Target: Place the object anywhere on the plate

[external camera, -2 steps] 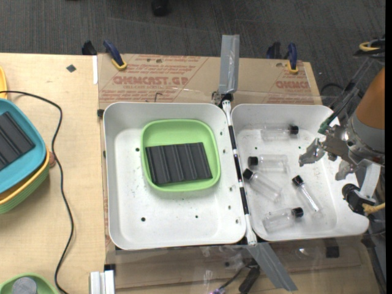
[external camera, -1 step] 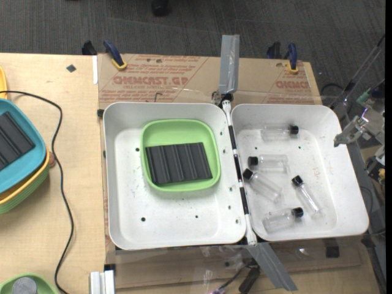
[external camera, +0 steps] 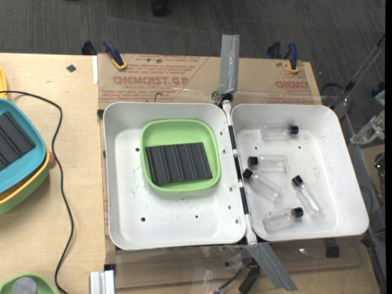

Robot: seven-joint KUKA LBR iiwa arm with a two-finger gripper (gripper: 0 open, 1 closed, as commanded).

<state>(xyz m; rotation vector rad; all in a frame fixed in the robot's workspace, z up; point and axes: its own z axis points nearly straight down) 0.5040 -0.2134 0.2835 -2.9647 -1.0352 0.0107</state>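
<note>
A square light-green plate (external camera: 177, 127) lies in the left white bin (external camera: 122, 188), toward its far side. A dark grey ribbed slab (external camera: 179, 163) rests flat on the plate and covers most of its floor. In the right white bin (external camera: 334, 164) lie several clear plastic vials with black caps, scattered on their sides: one near the far wall (external camera: 277, 132), two close to the divider (external camera: 269, 162), one in the middle right (external camera: 306, 195) and one by the near wall (external camera: 282, 218).
At the left edge of the wooden bench sits a stack of teal, yellow and green dishes (external camera: 21, 158), with a black cable (external camera: 59, 182) curving past it. Two blue-and-yellow clamps (external camera: 114, 55) hold cardboard (external camera: 159, 78) behind the bins. A grey strip (external camera: 229, 63) stands above the divider.
</note>
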